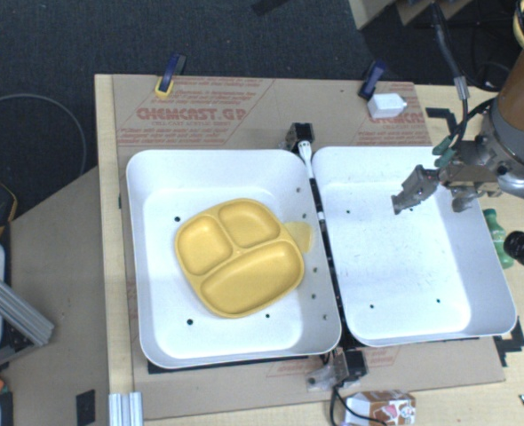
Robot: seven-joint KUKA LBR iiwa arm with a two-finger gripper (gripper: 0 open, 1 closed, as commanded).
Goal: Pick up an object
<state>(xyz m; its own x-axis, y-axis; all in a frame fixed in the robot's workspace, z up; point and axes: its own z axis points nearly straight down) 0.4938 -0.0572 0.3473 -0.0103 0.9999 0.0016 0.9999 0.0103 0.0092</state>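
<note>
two white bins (pixel 146 238), blue clamps (pixel 168 75)

— What sort of place am I working in?

— A robotics lab, by the look of it. My arm (pixel 511 122) reaches in from the right over a bench (pixel 244 105) topped with a board stamped "CHEMCAST GP".

— What else says lab?

— Two white bins (pixel 146 238) sit side by side at the centre, held by clamps (pixel 167 75) at the board's top edge. Loose cables (pixel 31 105) trail over dark carpet (pixel 84 25) at upper left. An aluminium rail (pixel 13 304) lies at lower left, and wiring (pixel 351 398) hangs off the bench's bottom edge.

— Not a home, then?

— No. It is a test rig.
</note>
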